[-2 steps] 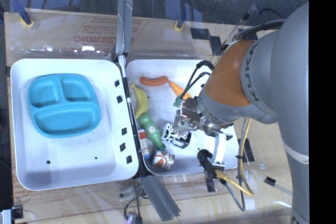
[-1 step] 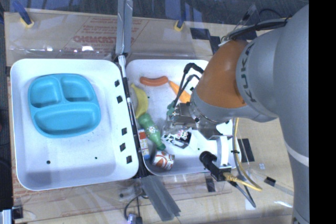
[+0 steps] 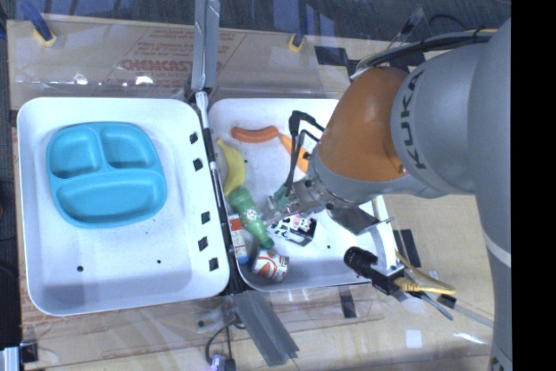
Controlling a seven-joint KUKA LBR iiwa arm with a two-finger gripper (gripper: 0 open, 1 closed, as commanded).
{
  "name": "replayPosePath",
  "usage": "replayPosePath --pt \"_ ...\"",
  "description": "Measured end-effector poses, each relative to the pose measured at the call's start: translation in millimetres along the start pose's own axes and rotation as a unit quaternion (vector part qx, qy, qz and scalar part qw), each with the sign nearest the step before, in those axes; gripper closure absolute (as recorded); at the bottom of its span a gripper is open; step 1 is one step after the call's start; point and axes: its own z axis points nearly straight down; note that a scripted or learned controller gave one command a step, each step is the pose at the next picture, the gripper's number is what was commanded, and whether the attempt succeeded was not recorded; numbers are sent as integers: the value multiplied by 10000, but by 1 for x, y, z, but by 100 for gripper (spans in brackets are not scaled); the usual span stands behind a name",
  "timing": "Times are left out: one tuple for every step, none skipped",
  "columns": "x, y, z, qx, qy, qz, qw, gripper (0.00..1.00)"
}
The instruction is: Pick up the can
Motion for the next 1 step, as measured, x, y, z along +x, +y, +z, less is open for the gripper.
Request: replayPosePath --pt "-49 -5 80 -115 -22 387 9992 100"
